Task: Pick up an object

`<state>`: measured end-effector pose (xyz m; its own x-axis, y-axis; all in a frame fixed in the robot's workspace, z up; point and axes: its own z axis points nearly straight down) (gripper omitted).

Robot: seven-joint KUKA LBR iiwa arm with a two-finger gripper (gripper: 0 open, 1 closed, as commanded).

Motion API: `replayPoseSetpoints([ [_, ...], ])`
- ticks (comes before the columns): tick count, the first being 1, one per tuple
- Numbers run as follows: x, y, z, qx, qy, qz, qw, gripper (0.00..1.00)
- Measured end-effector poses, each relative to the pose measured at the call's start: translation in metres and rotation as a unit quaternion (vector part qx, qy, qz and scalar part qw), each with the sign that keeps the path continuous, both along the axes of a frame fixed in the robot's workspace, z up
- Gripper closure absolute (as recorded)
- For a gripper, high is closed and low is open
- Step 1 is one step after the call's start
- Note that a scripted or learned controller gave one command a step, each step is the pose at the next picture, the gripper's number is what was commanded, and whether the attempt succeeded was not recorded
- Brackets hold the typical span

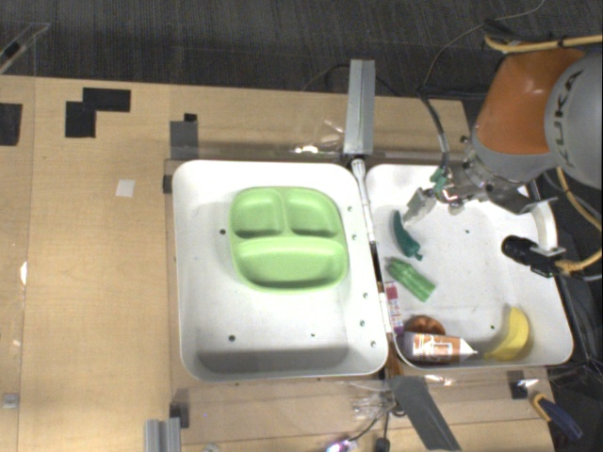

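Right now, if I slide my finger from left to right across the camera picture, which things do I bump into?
Green plate → teal tool → banana. The green bottle and the snack packet line up with the teal tool, so I skip them.

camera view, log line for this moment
hand over right bin | holding nothing visible | nearest teal item | green tray in left bin

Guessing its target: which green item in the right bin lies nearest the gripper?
The dark teal one, right by the gripper; the paler green one lies farther.
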<state>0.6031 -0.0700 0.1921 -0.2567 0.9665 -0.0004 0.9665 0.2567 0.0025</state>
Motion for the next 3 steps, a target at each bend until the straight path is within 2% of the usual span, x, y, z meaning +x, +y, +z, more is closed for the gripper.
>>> replayPoseSetpoints([
  [1,-0.005,-0.037,-0.098,0.0001,-0.001,-0.009,1.0000,0.00],
  [2,0.042,-0.019,-0.103,0.0007,-0.005,-0.146,0.9893,0.00],
  [3,0.045,-0.017,-0.092,0.0017,-0.007,-0.141,0.9899,1.00],
])
